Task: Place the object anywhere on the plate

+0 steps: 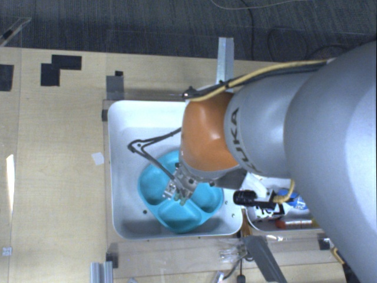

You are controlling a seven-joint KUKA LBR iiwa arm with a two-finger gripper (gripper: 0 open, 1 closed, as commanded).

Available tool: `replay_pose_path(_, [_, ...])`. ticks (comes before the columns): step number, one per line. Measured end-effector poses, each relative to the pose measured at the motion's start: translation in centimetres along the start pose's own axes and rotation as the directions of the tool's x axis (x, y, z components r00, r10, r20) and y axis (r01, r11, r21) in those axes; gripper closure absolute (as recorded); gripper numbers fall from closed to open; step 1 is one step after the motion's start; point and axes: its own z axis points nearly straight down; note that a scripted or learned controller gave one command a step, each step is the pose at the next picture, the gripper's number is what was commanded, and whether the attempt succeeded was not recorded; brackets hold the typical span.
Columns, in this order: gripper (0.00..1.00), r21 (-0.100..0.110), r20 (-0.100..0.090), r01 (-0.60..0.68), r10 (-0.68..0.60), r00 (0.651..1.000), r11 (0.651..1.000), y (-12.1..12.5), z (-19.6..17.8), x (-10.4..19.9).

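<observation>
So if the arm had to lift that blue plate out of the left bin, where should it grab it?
Probably by the rim. The blue plate lies flat in the white bin and looks shallow with scalloped, lobed edges, so nothing upright offers a grip. The lobe toward the bin's near-left corner shows bare, away from the gripper. Come straight down and pinch that edge across its thickness.

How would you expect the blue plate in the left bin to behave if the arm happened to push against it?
The blue plate looks like thin moulded plastic, so probably light and apt to slide on the smooth white bin. Its lobed, divided shape sits low and broad, so tipping seems unlikely. The hand hovers over its middle.
</observation>
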Motion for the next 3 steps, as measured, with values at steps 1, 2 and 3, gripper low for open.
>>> replay_pose_path(1, [0.0,0.0,0.0,-0.001,0.001,1.0,1.0,0.0,0.0,0.0])
replay_pose_path(2, [0.0,-0.002,0.001,-0.134,0.134,0.991,0.991,2.5,-3.1,1.6])
replay_pose_path(3, [0.0,-0.001,0.002,-0.103,0.103,0.995,0.995,5.2,-3.3,1.1])
